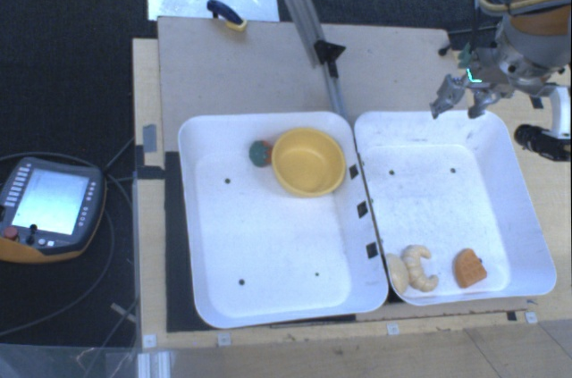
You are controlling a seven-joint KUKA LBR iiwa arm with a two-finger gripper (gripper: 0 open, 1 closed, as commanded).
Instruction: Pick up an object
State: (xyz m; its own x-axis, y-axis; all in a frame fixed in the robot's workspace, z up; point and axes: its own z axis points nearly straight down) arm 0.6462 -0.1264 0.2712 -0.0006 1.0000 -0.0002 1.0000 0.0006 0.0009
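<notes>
Camera view, looking down at a slant: two white bins lie side by side on the bench, and the pincer point(461, 99) hangs above the far rim of the right bin point(527, 189), its two fingers spread apart with nothing between them. The left bin point(206, 224) lies well off to the pincer's left. In it, far from the pincer and somewhat nearer the camera, sits a yellow bowl point(308, 161), upright, with a small dark green object point(259, 153) touching its far-left side. The remaining things lie at the near end of the right bin, well apart from the pincer and toward the camera. An orange-brown piece point(469, 268) lies almost straight below the pincer in the picture, a pale curled croissant-like piece point(420, 267) just left of that, and a small pale lump point(397, 273) touching the croissant-like piece by the bin's inner wall.
</notes>
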